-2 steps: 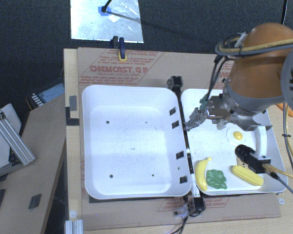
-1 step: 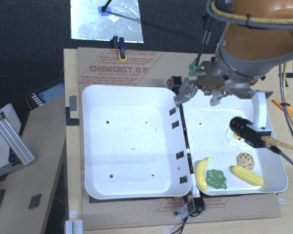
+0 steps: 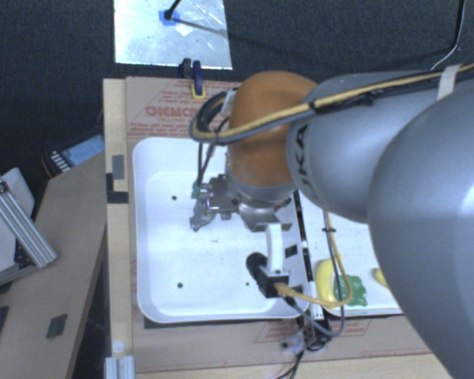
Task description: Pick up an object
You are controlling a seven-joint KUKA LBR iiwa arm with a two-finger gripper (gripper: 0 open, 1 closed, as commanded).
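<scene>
My gripper (image 3: 199, 218) hangs over the middle of the left white bin (image 3: 164, 243), below the orange band (image 3: 261, 133) of the arm. Nothing shows held in it. The big grey arm covers most of the right bin (image 3: 354, 243). In that bin's near part lie a yellow banana-shaped object (image 3: 325, 283), a green object (image 3: 355, 293) touching it, and a small yellow piece (image 3: 379, 277) at the arm's edge. The floor of the left bin around the gripper is bare white with a few dark dots.
Both bins rest on a brown cardboard sheet (image 3: 162, 109). Cables (image 3: 304, 334) dangle over the near bin rim. A shiny metal plate (image 3: 172, 22) and a clamp (image 3: 194, 76) lie beyond the bins. An aluminium rail (image 3: 16, 223) stands at the left.
</scene>
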